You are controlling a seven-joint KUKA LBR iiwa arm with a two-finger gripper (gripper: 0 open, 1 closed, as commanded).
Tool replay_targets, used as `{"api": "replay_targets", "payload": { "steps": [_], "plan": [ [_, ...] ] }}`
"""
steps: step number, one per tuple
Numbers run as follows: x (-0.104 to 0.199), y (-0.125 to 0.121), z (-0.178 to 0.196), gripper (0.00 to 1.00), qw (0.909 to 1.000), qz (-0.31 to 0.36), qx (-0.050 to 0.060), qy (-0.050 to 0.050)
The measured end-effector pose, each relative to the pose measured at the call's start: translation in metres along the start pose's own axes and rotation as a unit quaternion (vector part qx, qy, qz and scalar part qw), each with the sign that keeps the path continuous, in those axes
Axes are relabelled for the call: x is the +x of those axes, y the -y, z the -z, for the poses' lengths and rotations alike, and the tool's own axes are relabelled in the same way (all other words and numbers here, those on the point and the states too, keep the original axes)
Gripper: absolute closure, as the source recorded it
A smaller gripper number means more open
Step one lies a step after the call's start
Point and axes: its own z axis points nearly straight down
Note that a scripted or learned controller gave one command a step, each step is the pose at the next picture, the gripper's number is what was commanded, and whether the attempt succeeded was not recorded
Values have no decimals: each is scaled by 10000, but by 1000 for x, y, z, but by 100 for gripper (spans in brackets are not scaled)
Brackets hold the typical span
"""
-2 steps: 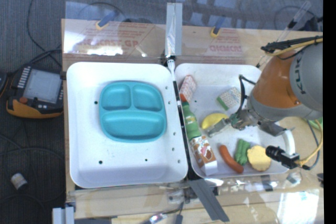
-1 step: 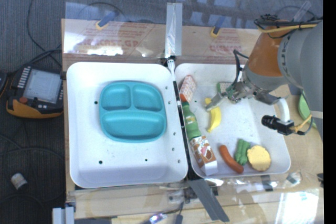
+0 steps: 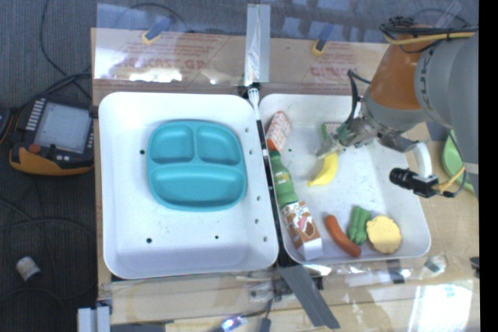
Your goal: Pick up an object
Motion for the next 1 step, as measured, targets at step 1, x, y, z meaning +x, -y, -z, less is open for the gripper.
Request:
{"api": "replay_targets", "payload": {
  "steps": [1],
  "plan": [
    [75,-16,138,100,9983,-578,68,-7]
  ]
}}
